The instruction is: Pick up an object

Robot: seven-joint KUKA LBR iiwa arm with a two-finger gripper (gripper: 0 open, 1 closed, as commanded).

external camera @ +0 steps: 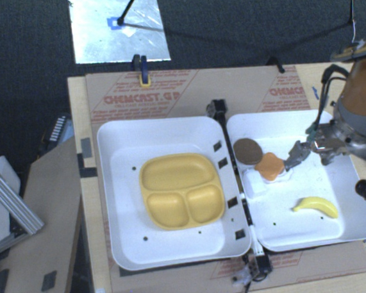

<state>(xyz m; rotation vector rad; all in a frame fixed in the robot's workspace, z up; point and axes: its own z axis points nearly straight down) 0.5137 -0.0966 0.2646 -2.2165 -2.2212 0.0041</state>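
Dark carpet surrounds the surface [183,84], which is covered by a brown sheet printed "CHEMCAST GP" in red, once near the back left and again, partly hidden, at the back right. Two white bins sit on it side by side.

The claw [295,157] reaches in from the right and sits low in the right bin [351,223], its tip just beside the right edge of the orange piece [270,166]. Whether its fingers are spread or pressed together cannot be told; nothing is seen pinched between them.

Outward from the claw:
- Orange piece: flat and rounded, touching or just overlapping a brown disc [248,150] on its upper left.
- Banana [316,206]: yellow, lying flat toward the front of the same bin, well apart from the other two.
- Left bin [125,245]: holds a yellow tray [179,189] with three compartments.

Handling, as a judgement: the orange piece is the nearest target. It looks light, stiff and smooth, probably moulded plastic, so it may slide when touched. Being low and flat, it offers little height; take hold across its narrowest width, on the side away from the disc. The banana offers a thicker middle for a grip.
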